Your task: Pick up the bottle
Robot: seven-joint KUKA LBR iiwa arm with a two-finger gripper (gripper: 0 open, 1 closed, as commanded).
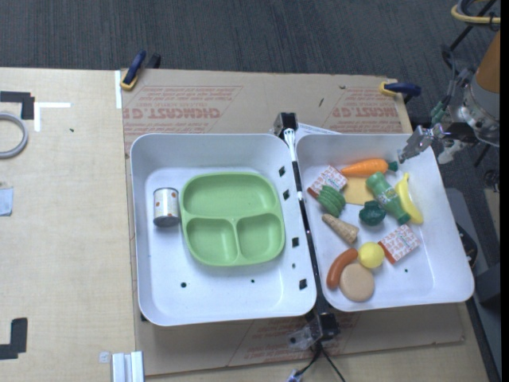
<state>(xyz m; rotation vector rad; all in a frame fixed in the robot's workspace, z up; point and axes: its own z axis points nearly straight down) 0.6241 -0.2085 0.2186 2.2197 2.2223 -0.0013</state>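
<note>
The bottle [382, 189] is small and green, and lies on its side in the upper middle of the right bin [445, 281]. It is wedged among toy food, with a yellow banana [410, 200] on its right and an orange carrot [364, 167] just above it. My gripper [419, 141] hangs at the bin's upper right corner, above and to the right of the bottle and apart from it. I see nothing held in it.
Around the bottle lie a broccoli [371, 212], a cone [340, 229], a lemon [370, 255], a sausage [342, 267], a bun [357, 285] and two red-white packets. The left bin [151, 293] holds a green divided tray [234, 217] and a small can [165, 208].
</note>
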